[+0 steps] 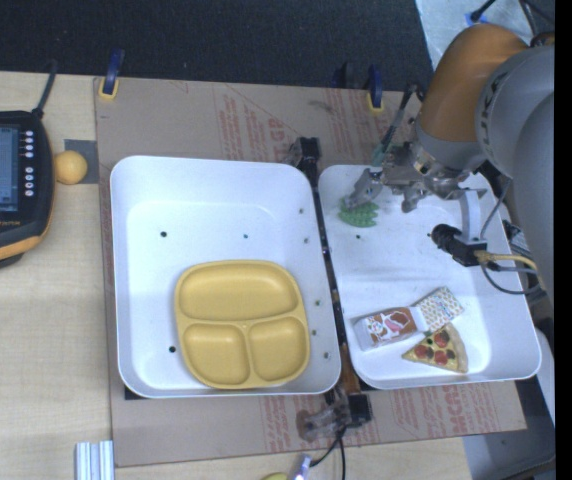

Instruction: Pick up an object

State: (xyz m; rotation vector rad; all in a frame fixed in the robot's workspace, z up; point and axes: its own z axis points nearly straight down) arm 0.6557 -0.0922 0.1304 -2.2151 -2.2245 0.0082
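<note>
My gripper (pixel 387 190) hangs over the far left part of the right bin (pixel 511 368), open, with its fingers spread apart. A small green leafy toy (pixel 358 212) lies on the bin floor just below and left of the left finger (pixel 366 184); it is not between the fingers. Nearer the front of the same bin lie a small pink and white box (pixel 387 327), a checkered packet (pixel 438 309) and a toy pizza slice (pixel 437 351).
The left bin (pixel 146 193) holds a yellow divided tray (pixel 240 322). A black cable and plug (pixel 456 243) trail from the arm over the right bin. A teach pendant (pixel 1 188) and a yellow ball (pixel 70 166) sit on the bench at left.
</note>
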